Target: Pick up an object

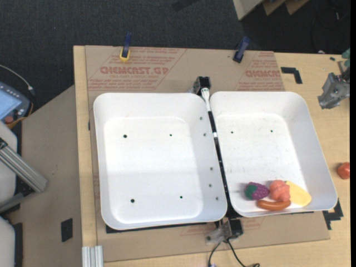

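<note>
Several toy foods lie clustered in the near right corner of the right bin (300,115): a purple grape bunch (256,191), a red-orange piece (280,190), a yellow piece (299,195) and an orange sausage shape (273,204) along the front wall. My gripper (334,91) is a small grey shape at the far right, outside the right bin's back right corner. It stands well away from the toys, and nothing shows in it.
The left bin (111,166) sits flush against the right one, with a black strip (214,143) between them. A small red-orange thing (344,171) rests on the bench right of the right bin. Clamps (127,48) hold the board's far edge.
</note>
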Action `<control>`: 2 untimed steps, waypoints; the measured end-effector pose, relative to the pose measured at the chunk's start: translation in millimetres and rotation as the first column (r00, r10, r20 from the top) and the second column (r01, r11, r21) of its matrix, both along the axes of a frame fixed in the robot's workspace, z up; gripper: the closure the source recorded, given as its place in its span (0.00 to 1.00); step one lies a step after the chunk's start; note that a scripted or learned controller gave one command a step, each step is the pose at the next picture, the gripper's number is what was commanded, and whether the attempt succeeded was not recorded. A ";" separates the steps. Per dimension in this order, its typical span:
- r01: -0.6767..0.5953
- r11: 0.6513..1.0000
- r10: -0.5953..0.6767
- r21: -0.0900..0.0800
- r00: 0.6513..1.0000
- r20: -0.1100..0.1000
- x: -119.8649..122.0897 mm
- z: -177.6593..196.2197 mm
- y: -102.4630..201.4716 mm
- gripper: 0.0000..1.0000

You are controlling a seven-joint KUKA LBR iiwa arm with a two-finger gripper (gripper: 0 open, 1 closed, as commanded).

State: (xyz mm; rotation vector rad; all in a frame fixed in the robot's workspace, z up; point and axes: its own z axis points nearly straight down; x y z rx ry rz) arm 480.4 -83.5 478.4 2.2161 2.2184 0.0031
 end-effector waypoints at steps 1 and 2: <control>0.005 1.000 -0.005 0.004 1.000 -0.015 -1.9 -109.8 -34.6 1.00; 0.002 1.000 -0.002 0.001 1.000 -0.002 7.1 -99.3 -42.0 1.00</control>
